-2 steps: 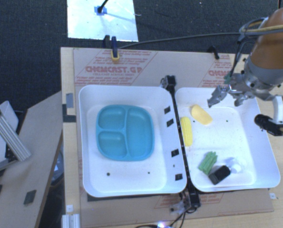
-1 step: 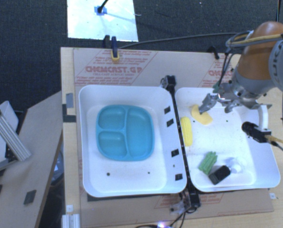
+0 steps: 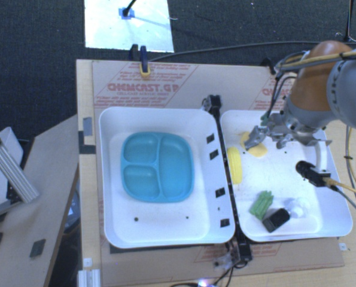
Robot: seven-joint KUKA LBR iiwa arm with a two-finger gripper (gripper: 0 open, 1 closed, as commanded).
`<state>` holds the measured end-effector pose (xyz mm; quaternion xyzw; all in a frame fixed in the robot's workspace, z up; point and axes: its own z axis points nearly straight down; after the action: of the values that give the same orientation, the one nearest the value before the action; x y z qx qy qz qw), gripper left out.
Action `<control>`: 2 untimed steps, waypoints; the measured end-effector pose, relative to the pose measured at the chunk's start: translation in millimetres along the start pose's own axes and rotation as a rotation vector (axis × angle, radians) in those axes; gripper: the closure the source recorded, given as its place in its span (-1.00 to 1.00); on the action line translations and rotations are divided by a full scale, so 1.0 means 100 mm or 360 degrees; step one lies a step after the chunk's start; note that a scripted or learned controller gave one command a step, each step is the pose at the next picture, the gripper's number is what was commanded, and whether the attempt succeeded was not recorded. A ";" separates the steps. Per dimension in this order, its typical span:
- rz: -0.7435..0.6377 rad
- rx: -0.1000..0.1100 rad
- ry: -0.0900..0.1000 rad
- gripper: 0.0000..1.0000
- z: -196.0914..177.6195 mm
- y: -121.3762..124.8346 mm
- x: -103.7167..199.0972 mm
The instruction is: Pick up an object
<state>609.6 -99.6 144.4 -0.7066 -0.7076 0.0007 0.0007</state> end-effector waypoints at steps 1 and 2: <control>0.0004 -0.0011 -0.0012 -1.00 0.59 0.05 -0.02; 0.0005 -0.0012 -0.0005 1.00 0.47 0.06 -0.01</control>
<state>615.2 -100.5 97.7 -0.7077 -0.7065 -0.0009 -0.0032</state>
